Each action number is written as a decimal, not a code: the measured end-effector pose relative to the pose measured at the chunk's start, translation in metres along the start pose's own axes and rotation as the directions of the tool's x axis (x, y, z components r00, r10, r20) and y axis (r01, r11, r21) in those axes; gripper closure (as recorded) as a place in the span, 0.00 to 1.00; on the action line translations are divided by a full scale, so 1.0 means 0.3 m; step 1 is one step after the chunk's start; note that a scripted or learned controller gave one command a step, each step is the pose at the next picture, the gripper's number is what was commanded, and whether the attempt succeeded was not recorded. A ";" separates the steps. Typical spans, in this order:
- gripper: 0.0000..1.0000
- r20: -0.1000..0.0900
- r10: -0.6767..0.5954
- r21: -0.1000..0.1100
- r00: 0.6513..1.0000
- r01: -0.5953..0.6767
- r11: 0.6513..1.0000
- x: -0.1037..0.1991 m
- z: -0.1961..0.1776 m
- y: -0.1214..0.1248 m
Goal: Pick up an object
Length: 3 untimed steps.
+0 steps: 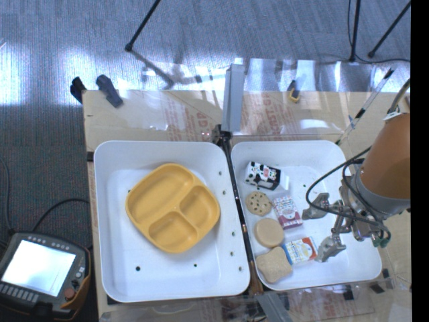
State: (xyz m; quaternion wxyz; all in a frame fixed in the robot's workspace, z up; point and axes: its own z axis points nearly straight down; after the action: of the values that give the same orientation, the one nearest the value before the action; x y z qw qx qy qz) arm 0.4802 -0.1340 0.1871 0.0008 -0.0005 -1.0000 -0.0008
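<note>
Hovering my end effector (pixel 324 230) over the right bin (pixel 355 263), fingers spread open, nothing between them. Pickable items sit just left of it: small carton with red print (pixel 299 249) nearest, tan bread slice (pixel 274 265), round tan disc (pixel 269 232), cookie (pixel 257 203), pink packet (pixel 287 210), black-and-white carton (pixel 263 174). Left bin (pixel 120 274) holds a yellow divided plate (pixel 173 207).

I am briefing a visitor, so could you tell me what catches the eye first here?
The yellow divided tray in the left bin stands out first. Next, the grey arm's gripper over the right bin, just right of a cluster of small food items including a cookie.
</note>
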 end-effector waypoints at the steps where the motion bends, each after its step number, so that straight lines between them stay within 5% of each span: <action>1: 0.00 0.016 0.141 0.001 0.990 -0.141 0.990 -0.180 0.303 0.010; 2: 1.00 0.020 0.133 0.001 0.991 -0.133 0.991 -0.187 0.266 0.018; 3: 1.00 0.007 -0.002 0.001 1.000 0.002 1.000 -0.066 -0.007 0.258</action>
State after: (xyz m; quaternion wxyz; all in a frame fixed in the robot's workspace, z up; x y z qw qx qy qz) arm 0.5001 -0.0565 0.1893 -0.0025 0.0003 -1.0000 -0.0006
